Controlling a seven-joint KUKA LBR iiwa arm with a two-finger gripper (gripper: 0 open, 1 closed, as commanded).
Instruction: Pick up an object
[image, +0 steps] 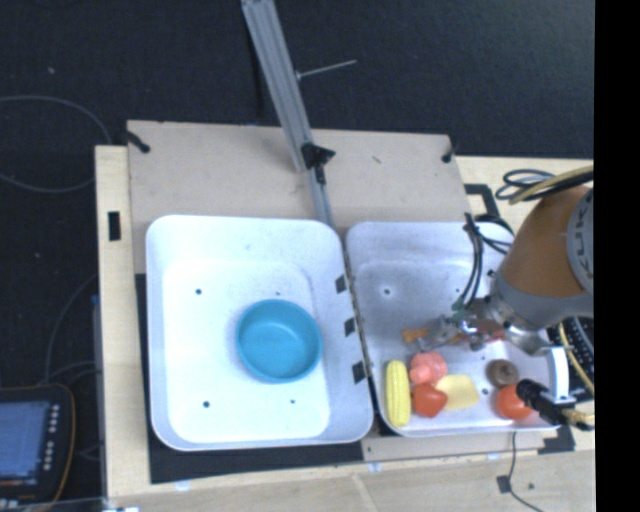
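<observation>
Left of frame: dark tablet-like screen (30, 440) at lower left corner, off the surface (115, 330). Left bin (180, 260) holding one blue bowl (279, 340), upright, centre-right of its floor. Slanted grey rail (285, 90) crossing from top centre down to the seam between bins.

Right bin (400, 250): upper half bare, all items bunched along lower edge. Left to right: yellow corn cob (397, 392) lying against the bin's left wall; pink rounded piece (429, 366) just above a red piece (430, 401), touching or nearly so; pale yellow block (459, 391) beside them; small brown round item (502, 373); red-orange round piece (514, 401) at lower right corner, partly behind dark hardware.

Tool (452, 330) low over right bin, above and just right of the pink piece; arm (540, 270) entering from right edge. Opening width: cannot tell, tip too small and blurred. Nothing visible between its tips. No pick target singled out; nearest candidate judged to be the pink piece.

Risks, as judged: items packed tight, so closing may catch two pieces or wedge a tip on a neighbour; rounded pieces may squirt out sideways; descent slightly off-centre likely to push the pink piece into the red one rather than straddle it.
</observation>
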